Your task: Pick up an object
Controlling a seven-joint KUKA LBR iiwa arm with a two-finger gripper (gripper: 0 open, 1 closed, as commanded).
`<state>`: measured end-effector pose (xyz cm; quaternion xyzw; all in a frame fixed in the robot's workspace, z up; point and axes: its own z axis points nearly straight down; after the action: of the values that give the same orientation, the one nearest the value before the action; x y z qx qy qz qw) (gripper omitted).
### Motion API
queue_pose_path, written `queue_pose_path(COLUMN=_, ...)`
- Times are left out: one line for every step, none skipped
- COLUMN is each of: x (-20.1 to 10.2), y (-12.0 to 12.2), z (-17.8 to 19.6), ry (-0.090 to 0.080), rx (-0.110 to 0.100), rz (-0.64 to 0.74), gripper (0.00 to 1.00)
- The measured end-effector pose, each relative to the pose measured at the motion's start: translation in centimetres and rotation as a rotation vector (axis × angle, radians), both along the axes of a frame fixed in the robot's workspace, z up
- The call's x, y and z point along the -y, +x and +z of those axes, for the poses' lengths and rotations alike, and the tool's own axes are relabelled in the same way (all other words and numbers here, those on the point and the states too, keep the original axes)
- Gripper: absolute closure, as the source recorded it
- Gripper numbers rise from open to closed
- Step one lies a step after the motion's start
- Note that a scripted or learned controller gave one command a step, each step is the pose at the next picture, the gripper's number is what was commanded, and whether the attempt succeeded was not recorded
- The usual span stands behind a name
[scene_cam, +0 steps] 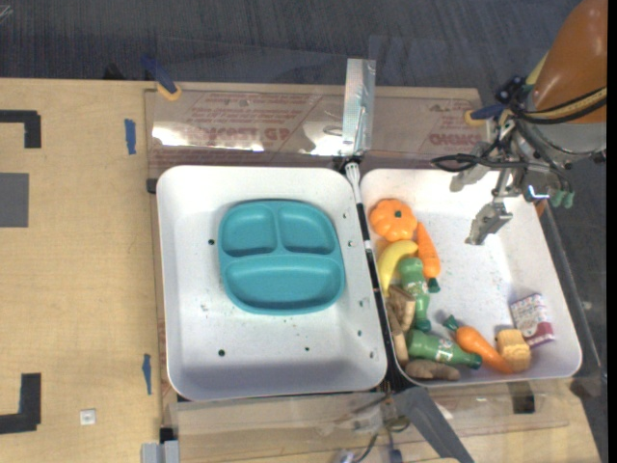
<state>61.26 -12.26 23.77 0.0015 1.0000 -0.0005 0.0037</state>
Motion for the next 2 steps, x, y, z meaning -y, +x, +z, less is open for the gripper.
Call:
queue_pose_path(x=-1.4, y=-3.3, z=-12.9, ry=0.003, rx=-0.013, rz=0.074, gripper=0.00)
queue_pose_path(x=-1.1, y=-2.7, z=-14.7, ry=-0.001, rx=0.007, rz=0.054, gripper=0.00)
